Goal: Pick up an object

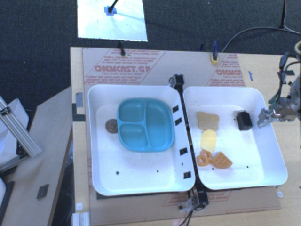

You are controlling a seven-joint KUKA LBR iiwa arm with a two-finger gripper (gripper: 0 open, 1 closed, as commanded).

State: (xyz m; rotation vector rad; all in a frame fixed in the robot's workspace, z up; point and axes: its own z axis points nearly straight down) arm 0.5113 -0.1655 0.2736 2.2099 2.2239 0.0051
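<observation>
Black block lies at the far right of the right bin, its long axis running near to far, as I read it. The sheet under both bins has CHEMCAST printed in red. The left bin holds a blue divided plate. The arm reaches in from the right, its gripper over the rim just right of the block; I cannot tell if it is wide or narrow

2 white bins sit on a cardboard sheet atop the bench.
</observation>
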